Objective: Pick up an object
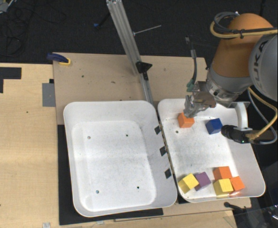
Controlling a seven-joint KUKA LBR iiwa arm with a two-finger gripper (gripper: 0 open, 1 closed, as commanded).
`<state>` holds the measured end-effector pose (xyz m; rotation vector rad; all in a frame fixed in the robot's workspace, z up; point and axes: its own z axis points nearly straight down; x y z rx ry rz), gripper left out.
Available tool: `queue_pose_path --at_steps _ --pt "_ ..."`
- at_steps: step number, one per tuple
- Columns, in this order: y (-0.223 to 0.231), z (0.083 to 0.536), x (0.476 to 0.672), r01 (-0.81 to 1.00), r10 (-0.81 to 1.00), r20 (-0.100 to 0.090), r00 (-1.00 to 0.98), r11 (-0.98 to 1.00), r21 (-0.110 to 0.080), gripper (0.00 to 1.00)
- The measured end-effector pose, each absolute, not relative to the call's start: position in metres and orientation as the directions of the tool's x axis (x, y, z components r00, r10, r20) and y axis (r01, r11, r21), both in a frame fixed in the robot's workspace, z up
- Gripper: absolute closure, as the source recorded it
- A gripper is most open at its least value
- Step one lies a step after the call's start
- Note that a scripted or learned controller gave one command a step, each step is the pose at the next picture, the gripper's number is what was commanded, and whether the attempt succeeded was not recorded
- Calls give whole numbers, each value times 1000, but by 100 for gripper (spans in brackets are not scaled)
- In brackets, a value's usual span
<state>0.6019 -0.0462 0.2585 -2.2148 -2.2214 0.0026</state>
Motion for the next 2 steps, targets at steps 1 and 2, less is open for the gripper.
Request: queue_pose_path --at_steps 1,2 --pt "-1 258 604 1000 1000 2 -4 4 -3 100" --pt "48 258 607 1000 1000 2 -3 3 -3 100"
